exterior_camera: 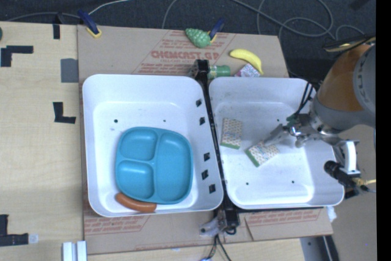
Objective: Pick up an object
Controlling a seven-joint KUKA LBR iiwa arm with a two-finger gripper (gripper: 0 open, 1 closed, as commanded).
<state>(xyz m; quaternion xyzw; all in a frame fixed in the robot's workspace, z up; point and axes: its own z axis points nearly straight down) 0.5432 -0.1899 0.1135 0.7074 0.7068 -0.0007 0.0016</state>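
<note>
**Gripper low over a sponge in the right bin**

Camera view: dark carpet up top with loose cables, pale wood bench, cardboard sheet (122,49) under two white bins. Left bin (101,91) has a blue divided plate (153,163) with an orange sausage-like toy (135,203) touching its lower edge. Right bin (293,91) has two small flat sponges: one (231,132) near the divider, the other (263,152) tilted, mid-bin. A banana (247,58), a green toy (198,37) and a small green item (220,71) lie on the cardboard beyond the bins.

The arm comes in from the right, and the gripper (282,136) sits low, tips at or just beside the tilted sponge's upper right end. Fingers look close together, but too blurred and small to tell if they are spread or pinching anything; contact is also unclear.

Likely target: the tilted sponge. Risks, as I judge them: it is thin and flat, so fingers may close above it or catch only a corner and drop it, or shove it along the slick bin floor. An off-centre grab would pivot it out.
</note>
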